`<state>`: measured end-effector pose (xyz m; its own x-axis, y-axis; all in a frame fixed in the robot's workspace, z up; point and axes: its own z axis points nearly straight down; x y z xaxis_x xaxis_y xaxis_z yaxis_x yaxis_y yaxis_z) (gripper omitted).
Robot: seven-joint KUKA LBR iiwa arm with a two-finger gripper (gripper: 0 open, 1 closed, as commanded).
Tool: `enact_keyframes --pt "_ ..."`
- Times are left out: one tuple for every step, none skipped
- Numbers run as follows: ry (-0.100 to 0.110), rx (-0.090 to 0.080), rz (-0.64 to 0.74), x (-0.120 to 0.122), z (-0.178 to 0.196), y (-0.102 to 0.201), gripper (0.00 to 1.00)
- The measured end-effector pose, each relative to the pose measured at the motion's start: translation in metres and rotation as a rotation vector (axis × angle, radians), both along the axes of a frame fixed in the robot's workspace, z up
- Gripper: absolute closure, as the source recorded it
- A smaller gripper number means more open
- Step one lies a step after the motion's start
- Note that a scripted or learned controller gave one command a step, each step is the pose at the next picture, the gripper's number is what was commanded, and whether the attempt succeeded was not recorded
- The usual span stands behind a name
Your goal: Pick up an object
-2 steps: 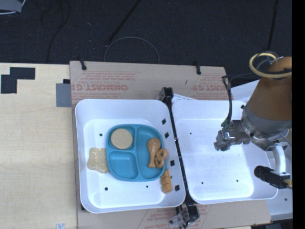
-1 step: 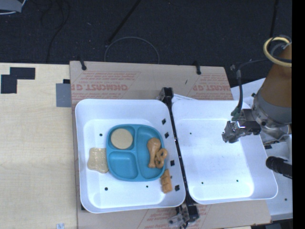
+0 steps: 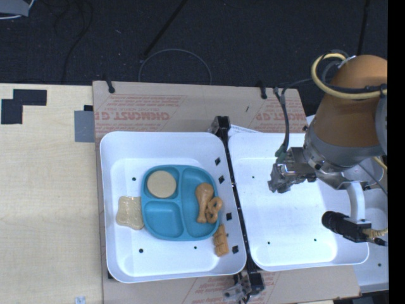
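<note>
The arm (image 3: 351, 122), grey with an orange band, is extended over the right bin (image 3: 291, 236) from its right side; the gripper (image 3: 278, 181) is seen over that bin's upper-left part.

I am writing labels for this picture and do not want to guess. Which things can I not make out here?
In the camera view:
- Right bin: its right side is hidden under the arm.
- Twisted tan pieces in the blue tray: too blurred to name.
- Tan piece below them: too small to tell whether it touches the tray.

Bench (image 3: 44, 189) bears cardboard sheet (image 3: 164, 109); left bin (image 3: 126, 147), right bin (image 3: 297, 258) side by side atop.
</note>
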<state>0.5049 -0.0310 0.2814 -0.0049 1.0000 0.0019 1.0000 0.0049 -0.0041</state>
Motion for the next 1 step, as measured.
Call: enact_keyframes --pt "0.002 -0.001 -0.002 0.0074 -0.0096 0.0448 1.0"
